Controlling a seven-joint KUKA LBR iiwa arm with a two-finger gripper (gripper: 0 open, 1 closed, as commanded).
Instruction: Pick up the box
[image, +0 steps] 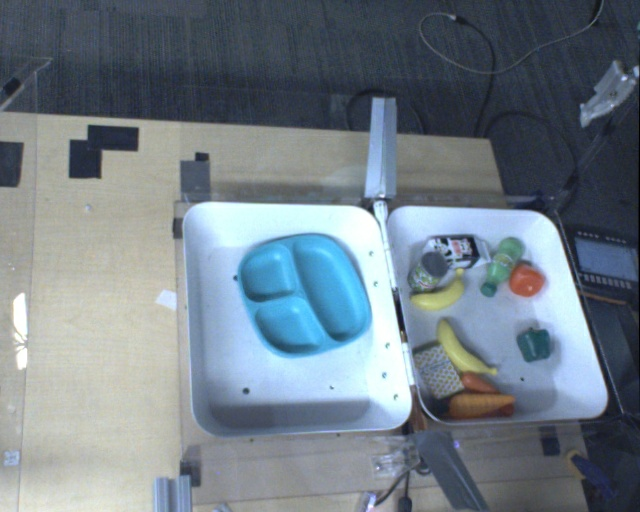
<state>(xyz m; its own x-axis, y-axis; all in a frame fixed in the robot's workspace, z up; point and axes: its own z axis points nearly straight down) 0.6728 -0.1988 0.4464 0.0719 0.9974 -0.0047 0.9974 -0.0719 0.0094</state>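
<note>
I see the box (437, 369) lying in the right bin (592, 340), in its near-left corner, touching a banana (462, 348) and just beside a carrot (481, 405). I cannot tell the end effector's state from here.

One fixed cam above the bench (90, 330), looking down at a slant, approx centred on the metal divider post (381, 150) btwn left bin (200, 320) & right bin (570, 300); mid-range.
</note>
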